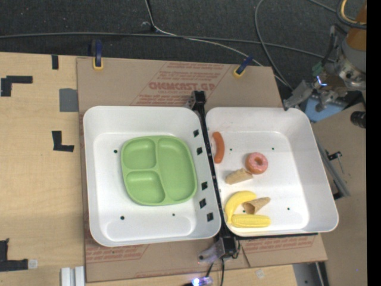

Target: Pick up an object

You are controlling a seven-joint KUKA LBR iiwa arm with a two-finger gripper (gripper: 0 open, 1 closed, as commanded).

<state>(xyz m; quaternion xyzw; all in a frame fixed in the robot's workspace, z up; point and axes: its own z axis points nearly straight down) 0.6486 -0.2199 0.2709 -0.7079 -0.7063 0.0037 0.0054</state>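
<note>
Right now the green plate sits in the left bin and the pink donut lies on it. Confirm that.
Not quite. The green plate is in the left bin, but the camera view shows the pink donut in the right bin.

The arm (351, 52) is cut off at the right edge.

Two white bins sit side by side on the bench: the left bin (101, 219) and the right bin (300, 159). The left bin holds one green divided plate (158, 170) with three compartments. The right bin holds six toy foods: one sausage (218, 146), one pink donut (257, 162), one tan bread piece (239, 176), one banana (237, 202), one corn cob (250, 221), and one brown cone-shaped piece (257, 205).
</note>
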